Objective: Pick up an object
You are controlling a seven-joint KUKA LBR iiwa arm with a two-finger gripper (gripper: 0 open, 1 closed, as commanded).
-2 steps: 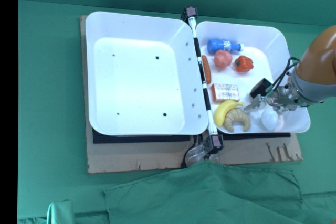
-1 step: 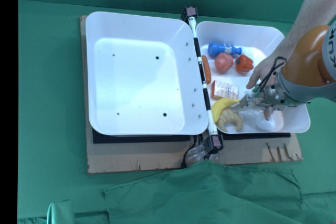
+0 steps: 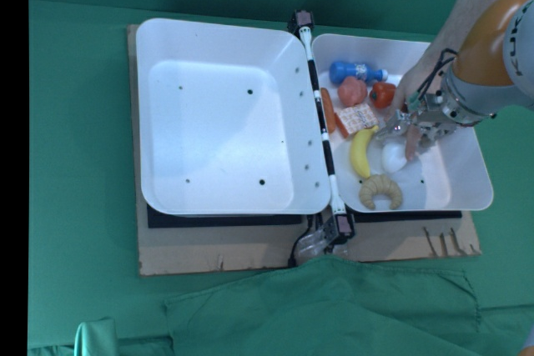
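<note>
The claw (image 3: pixel 402 139) is hovering in the right bin (image 3: pixel 467 179), just right of the banana (image 3: pixel 361 152); its grip I cannot tell.

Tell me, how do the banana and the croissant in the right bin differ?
The banana is yellow and slim; the croissant is tan and plump. The banana lies nearly straight along the bin, while the croissant curls into a crescent with its tips pointing down toward the near wall. The banana lies farther back, the croissant closest to the near wall. Both lie loose in the right bin.

Glossy white plastic bins (image 3: pixel 225 54), green cloth (image 3: pixel 317 304)
</note>
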